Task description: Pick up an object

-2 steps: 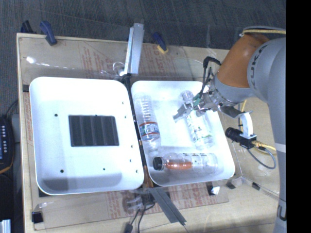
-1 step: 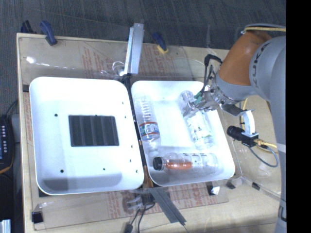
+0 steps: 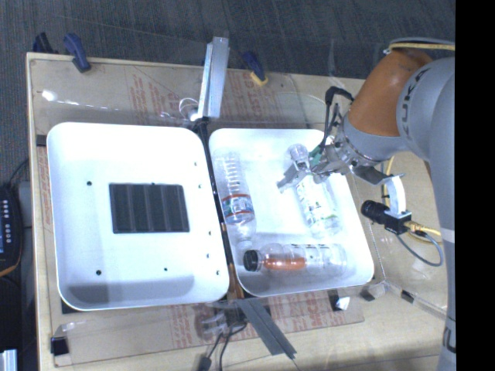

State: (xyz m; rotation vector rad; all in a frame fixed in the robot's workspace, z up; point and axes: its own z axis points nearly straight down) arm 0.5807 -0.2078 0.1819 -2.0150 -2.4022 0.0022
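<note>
**Tabletop** (image 3: 116,323): pale board carrying two shallow white bins side by side. A blue clamp (image 3: 75,51) sits at its far left edge and a second clamp (image 3: 254,65) at the far edge further right. A grey metal bar (image 3: 213,76) runs far from the gap between the bins.

**Left bin** (image 3: 69,141): holds a dark ribbed panel (image 3: 149,207), rectangular, lying flat about the middle.

**Right bin** (image 3: 267,149): holds three clear plastic bottles, all lying down.
- Left bottle (image 3: 234,199): lies along the left wall, running far to near. It has a red and blue label toward its near end.
- Near bottle (image 3: 298,259): lies along the near wall, running left to right. Its black cap is at the left end, just beside the near end of the left bottle, and there is an orange patch next to the cap.
- Right bottle (image 3: 319,207): lies in the right half, running far to near and slanting slightly right. It has a pale label with green marks. Its near end lies close to the right end of the near bottle; contact cannot be told. Its far end lies beneath the pincer.

**Arm** (image 3: 410,107): grey with an orange band, reaching in from the right over the far right corner of the right bin.

**Pincer** (image 3: 298,168): low over the far end of the right bottle. Whether it is wide, narrow or gripping the bottle cannot be told.
</note>
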